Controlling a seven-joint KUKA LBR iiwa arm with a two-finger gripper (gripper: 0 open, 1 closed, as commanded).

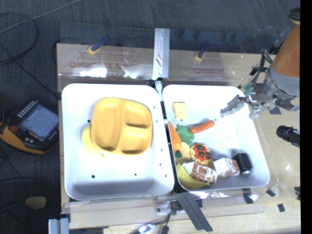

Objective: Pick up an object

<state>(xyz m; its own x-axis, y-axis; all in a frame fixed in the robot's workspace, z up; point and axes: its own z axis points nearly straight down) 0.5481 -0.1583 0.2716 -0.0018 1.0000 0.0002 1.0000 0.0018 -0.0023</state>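
Far left, off the counter (pixel 73 52) on dark carpet: a handheld pendant (pixel 35 123) with a screen and an orange cable. Left bin (pixel 73 179) carrying a yellow sectioned tray (pixel 121 126), face up, overlapping a paler yellow plate (pixel 89 139) at its left edge. Metal divider post (pixel 161 52) rising behind the seam between the bins. Right bin (pixel 253 145) crowded along its left and near sides: pale yellow block (pixel 180 110) toward the far wall, orange carrot (pixel 175 136) against the left wall, green piece (pixel 185 134) just beside it, red-orange chilli-shaped item (pixel 202 126) lying loose mid-bin, round patterned object (pixel 200 152), banana (pixel 187 179) under a printed packet (pixel 203 172), small carton (pixel 226 166), black cylinder (pixel 243 163) near the right wall. Hand (pixel 236 105) above the bin's far right corner, fingers spread wide, nothing between them, well apart from the clutter. Nearest item the chilli shape, open floor around it.
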